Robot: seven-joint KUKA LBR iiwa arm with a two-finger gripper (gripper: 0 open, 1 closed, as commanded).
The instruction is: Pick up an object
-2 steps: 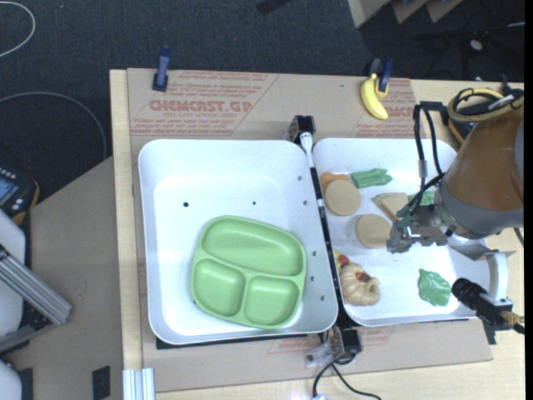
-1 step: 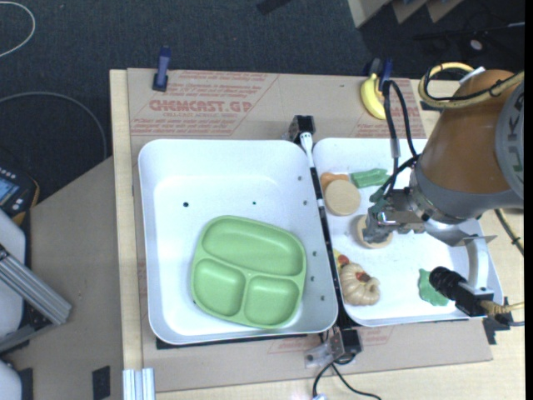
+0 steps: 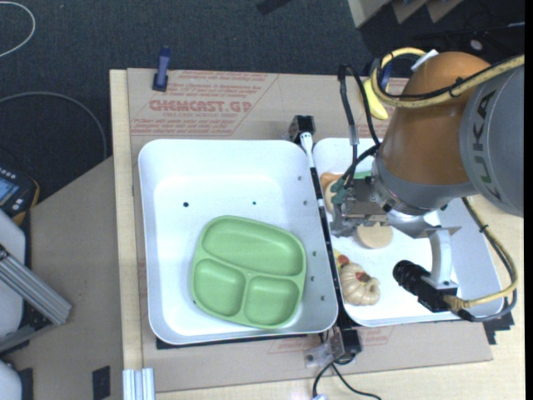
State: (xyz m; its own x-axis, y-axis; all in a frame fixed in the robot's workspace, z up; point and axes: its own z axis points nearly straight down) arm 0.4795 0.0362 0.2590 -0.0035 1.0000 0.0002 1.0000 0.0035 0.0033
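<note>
Right bin (image 3: 391, 307): gripper (image 3: 350, 208) (grip state unreadable) low beside a tan disc (image 3: 375, 237), knobbly beige lump (image 3: 360, 287) nearby.

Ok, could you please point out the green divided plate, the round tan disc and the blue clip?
green divided plate (image 3: 248, 272): camera view, centre where the dividers meet
round tan disc (image 3: 376, 237): camera view, flat top
blue clip (image 3: 161, 68): camera view, mid-body
</note>
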